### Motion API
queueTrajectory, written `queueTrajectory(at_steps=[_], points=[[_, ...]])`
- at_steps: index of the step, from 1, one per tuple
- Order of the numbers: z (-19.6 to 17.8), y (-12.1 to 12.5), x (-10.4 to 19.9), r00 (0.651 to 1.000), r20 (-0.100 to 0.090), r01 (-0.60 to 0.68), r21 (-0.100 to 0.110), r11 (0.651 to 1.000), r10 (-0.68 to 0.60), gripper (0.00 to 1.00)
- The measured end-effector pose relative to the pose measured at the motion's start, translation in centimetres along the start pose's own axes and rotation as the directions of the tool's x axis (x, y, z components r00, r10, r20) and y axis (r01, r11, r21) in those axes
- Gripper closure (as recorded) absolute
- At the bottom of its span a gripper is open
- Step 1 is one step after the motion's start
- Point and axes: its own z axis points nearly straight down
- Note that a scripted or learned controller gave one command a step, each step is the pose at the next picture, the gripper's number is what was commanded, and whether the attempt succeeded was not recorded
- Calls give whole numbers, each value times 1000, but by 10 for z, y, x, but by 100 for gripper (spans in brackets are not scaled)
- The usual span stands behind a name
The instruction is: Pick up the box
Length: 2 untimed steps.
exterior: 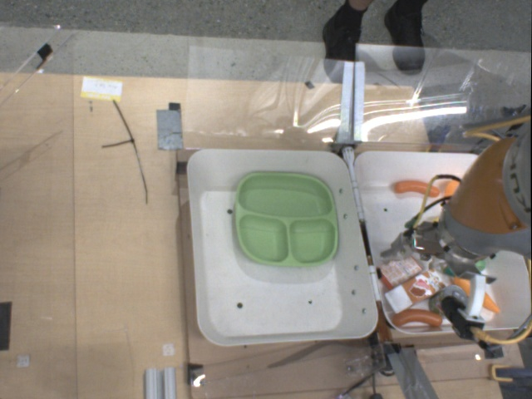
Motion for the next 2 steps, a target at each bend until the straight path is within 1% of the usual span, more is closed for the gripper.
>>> queueTrajectory(at_steps=[1, 2], points=[[-12, 2, -2, 1000, 3, 3, -7, 1000, -3, 100], [-12, 2, -1, 1000, 2, 2, -6, 1000, -2, 0]])
